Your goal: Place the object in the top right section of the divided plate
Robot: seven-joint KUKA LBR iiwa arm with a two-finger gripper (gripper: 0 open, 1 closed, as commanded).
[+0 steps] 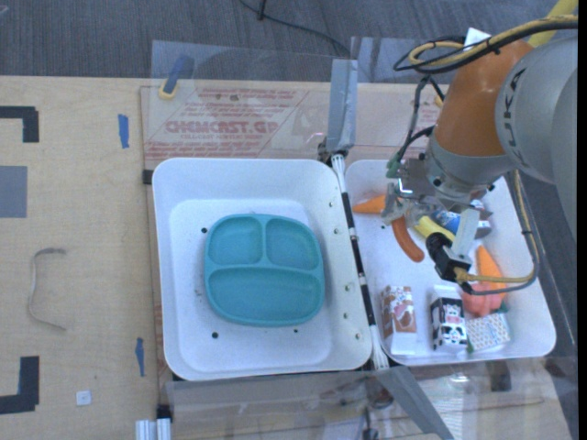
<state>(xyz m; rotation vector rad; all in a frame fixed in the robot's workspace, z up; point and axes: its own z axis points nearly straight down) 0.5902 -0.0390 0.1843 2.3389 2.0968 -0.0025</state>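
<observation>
A teal divided plate (265,270) lies in the left bin (174,246), with two small sections at the back and one wide section in front. Its top right section (292,244) holds nothing. My gripper (420,216) is low over the back of the right bin (541,328), among the loose items there. Directly beside it lie an orange piece (370,205), an orange-red stick (408,240) and a yellow piece (433,231). The wrist hides whether anything is held.
In the right bin's front part sit a brown packet (399,310), a black-and-white carton (448,324), a patterned packet (488,334) and an orange carrot shape (488,264). A ridge (353,255) divides the two bins. Cables (440,53) loop above the arm.
</observation>
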